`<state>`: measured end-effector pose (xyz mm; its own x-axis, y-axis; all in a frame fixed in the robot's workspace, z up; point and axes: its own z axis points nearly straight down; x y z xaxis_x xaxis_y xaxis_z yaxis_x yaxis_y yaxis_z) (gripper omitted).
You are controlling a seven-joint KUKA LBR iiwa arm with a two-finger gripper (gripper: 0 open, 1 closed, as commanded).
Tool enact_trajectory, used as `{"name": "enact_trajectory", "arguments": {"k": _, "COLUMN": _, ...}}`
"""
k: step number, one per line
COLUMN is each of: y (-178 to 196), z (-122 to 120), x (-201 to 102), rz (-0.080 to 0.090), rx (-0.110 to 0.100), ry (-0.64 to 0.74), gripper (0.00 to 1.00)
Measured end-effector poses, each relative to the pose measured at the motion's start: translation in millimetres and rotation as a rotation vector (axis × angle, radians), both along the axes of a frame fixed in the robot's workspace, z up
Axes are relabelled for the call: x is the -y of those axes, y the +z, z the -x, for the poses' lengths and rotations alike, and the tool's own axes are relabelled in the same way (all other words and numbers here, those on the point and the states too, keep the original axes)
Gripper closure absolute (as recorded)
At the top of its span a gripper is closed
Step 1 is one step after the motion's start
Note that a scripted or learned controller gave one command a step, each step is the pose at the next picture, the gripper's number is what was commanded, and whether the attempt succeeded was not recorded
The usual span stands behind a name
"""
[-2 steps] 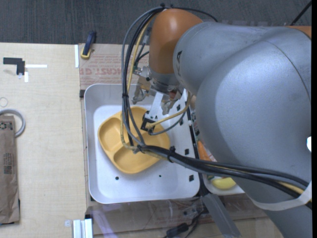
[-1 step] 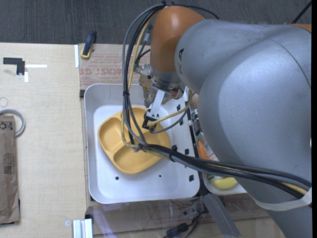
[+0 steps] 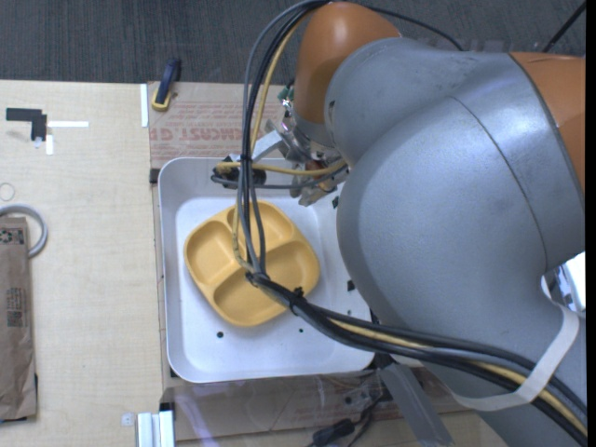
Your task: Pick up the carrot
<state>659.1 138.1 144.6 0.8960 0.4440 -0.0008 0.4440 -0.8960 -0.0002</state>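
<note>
Camera view, looking down at a slant. The grey arm [image 3: 447, 203] fills the right side, with its orange band [image 3: 340, 40] high at centre. The gripper [image 3: 307, 180] hangs low at the far edge of the white bin [image 3: 186, 361], packed in among brackets and wiring. Whether it is spread or closed, cannot tell; nothing can be seen held in it.

Carrot: cannot tell where it lies, since the arm covers the right part of the bin.

A yellow divided plate [image 3: 209, 254] lies flat in the bin, left of centre, with three compartments and nothing visible in them. A bundle of black cables [image 3: 247, 138] drops from the arm, crosses the plate and runs off to the lower right. A few small dark specks [image 3: 221, 333] lie on the bin floor near the plate.

The bin sits on a cardboard sheet [image 3: 205, 124] with red print. A small dark blue tool with a yellow end [image 3: 168, 82] lies at the sheet's far corner.

To the left is the pale wooden bench [image 3: 84, 250]. It carries a black L-shaped piece [image 3: 26, 119] at the far end. A brown paper bag [image 3: 14, 324] lies along the left edge, with a grey loop [image 3: 35, 226] just beside it.
</note>
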Motion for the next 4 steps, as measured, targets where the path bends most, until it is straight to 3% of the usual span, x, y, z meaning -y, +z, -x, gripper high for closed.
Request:
{"name": "enact_trajectory", "arguments": {"k": 1, "y": 46.4, "z": 11.6, "x": 99.5, "rz": 0.002, "rx": -0.003, "ry": 0.055, "gripper": 1.0}}
{"name": "enact_trajectory", "arguments": {"k": 2, "y": 45.9, "z": 11.8, "x": 98.8, "rz": 0.002, "rx": -0.004, "ry": 0.056, "gripper": 0.0}}
{"name": "enact_trajectory", "arguments": {"k": 3, "y": 10.3, "z": 13.7, "x": -4.6, "rz": 0.0, "rx": 0.0, "ry": -0.176, "gripper": 0.0}}
{"name": "enact_trajectory", "arguments": {"k": 4, "y": -52.7, "z": 13.8, "x": -89.0, "rz": 0.0, "rx": 0.001, "ry": -0.19, "gripper": 0.0}}
